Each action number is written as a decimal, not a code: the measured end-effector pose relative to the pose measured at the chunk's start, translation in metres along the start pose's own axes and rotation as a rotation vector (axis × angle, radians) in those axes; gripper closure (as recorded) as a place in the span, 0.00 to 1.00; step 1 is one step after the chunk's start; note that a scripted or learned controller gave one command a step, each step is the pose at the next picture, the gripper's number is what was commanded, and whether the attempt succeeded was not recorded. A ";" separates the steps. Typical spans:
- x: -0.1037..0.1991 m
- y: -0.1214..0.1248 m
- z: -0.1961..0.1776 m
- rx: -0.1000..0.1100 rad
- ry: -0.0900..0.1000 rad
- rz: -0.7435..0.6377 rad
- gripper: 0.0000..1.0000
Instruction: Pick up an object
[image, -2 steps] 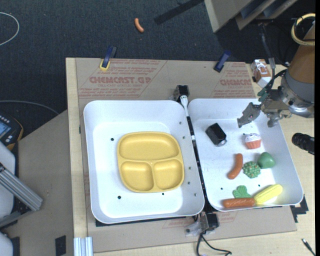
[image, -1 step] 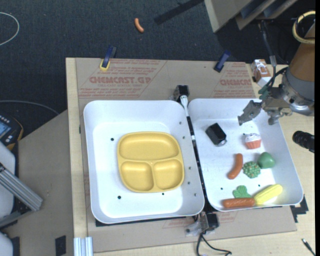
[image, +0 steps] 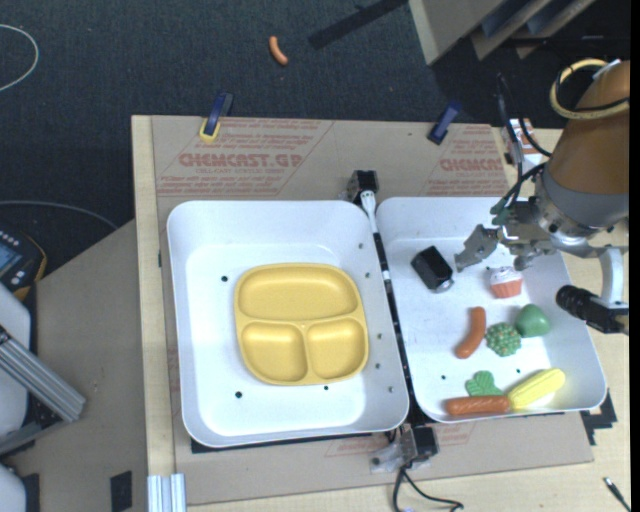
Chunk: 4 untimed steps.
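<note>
Fingers (image: 497, 250) look spread and grasp nothing; the orange-and-white toy (image: 507, 284) sits just below them, upright, in the right bin (image: 430, 390).

Toy food and a black block in the right white bin

We see the objects scattered in the right shallow white plastic bin (image: 575, 330): a small black rectangular block (image: 433, 267) lies tilted near the bin's upper left; an orange-and-white chunky piece (image: 507, 284) sits to its right; an orange-red toy sausage (image: 471, 332) lies nearly upright in the middle; just beside it rests a dark green knobbly broccoli piece (image: 503, 340), touching a smooth green rounded piece (image: 533, 321). Near the lower edge we find a small green leafy piece (image: 482, 384), a second orange sausage (image: 477, 405) lying flat, and a yellow corn cob (image: 537, 388) tilted beside it.
</note>
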<state>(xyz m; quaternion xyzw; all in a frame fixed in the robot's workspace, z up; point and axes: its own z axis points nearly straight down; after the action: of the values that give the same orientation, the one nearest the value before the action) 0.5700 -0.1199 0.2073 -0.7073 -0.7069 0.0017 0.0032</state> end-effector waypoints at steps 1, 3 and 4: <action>-0.006 -0.002 0.046 0.000 0.000 0.000 0.00; 0.004 -0.010 0.125 -0.001 0.000 0.000 0.00; 0.003 -0.009 0.112 -0.007 -0.002 0.001 1.00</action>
<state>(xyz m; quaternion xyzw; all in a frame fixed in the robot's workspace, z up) 0.5607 -0.1167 0.0953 -0.7077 -0.7065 -0.0001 0.0003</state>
